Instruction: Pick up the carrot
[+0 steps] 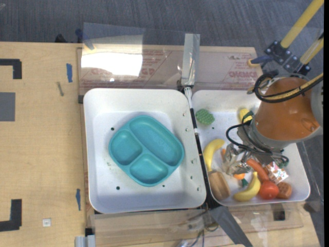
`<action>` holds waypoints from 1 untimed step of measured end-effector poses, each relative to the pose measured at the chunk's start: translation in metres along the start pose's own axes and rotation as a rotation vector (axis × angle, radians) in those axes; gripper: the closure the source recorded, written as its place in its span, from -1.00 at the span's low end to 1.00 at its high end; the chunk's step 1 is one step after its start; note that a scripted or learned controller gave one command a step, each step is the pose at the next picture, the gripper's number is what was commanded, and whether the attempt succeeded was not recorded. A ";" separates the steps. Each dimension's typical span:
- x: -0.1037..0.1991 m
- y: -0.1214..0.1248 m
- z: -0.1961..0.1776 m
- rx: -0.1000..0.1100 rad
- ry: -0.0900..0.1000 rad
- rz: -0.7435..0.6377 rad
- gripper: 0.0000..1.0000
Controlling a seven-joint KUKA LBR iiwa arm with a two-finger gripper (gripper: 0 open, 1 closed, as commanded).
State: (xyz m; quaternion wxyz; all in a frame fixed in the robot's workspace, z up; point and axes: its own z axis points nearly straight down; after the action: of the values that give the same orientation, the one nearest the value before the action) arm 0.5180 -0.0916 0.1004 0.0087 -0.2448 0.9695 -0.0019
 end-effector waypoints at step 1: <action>0.021 0.001 -0.014 -0.008 0.007 -0.427 1.00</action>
State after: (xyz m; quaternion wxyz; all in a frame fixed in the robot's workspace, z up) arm 0.4986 -0.1010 0.1143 0.0035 -0.4445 0.8958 -0.0009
